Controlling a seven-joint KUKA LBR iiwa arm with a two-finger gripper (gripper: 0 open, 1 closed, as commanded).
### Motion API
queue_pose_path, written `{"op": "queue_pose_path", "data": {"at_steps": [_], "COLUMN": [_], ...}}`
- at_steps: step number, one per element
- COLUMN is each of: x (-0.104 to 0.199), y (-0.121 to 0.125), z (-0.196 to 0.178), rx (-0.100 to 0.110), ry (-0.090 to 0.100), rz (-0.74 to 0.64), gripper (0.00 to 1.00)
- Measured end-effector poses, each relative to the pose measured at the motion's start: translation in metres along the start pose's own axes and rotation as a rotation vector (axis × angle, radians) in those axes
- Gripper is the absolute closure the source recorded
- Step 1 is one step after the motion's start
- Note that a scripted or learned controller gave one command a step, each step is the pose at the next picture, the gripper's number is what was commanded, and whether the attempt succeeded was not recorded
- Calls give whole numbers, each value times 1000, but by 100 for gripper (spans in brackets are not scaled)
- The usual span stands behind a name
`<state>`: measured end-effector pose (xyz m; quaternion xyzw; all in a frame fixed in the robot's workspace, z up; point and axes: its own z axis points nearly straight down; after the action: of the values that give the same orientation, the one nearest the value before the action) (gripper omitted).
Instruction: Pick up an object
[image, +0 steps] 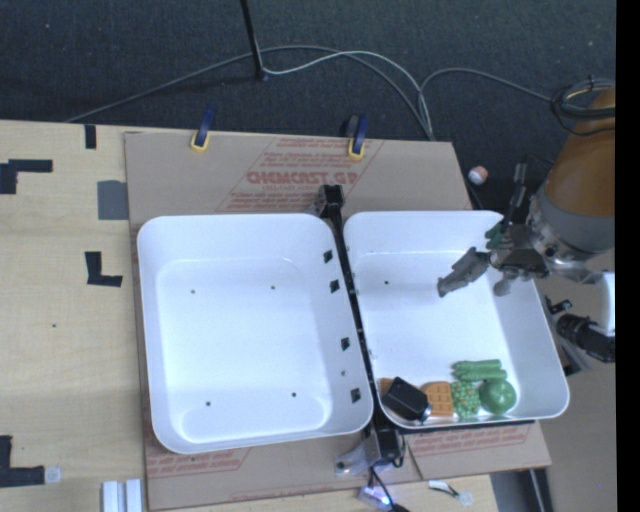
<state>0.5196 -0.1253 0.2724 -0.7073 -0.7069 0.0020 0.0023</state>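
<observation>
Nearest the camera, along the front wall of the right bin (520, 300), a small huddle of objects lay pressed together: a black block (406, 399) at the left, an orange waffle-like piece (436, 396) touching it, then a green knobbly piece (467, 399), a round green ball (498, 396) and a green bar (478, 370) resting just behind them. They probably sat there because the bin floor curves up at its edge and loose things settle against the wall. Any of them would serve as the thing to pick up.

Farther back, the gripper (480, 268) hung over the upper right part of that same bin, well apart from the huddle. Its two fingers stood spread, one reaching left toward the bin's middle, the other short and near the wrist, with nothing between them. That looked like a stance ready for a descent, not a grasp made.

The left bin (150, 300) lay alongside, joined by black clips (330, 200). Beyond both, brown cardboard (290, 170) was clamped to the bench.
</observation>
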Motion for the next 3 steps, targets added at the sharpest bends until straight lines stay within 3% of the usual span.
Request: {"op": "queue_pose_path", "data": {"at_steps": [1, 3], "x": [0, 3], "y": [1, 1], "z": [-3, 105], "rx": [-6, -1], "ry": [-1, 0], "rz": [-1, -2], "gripper": [0, 0]}}
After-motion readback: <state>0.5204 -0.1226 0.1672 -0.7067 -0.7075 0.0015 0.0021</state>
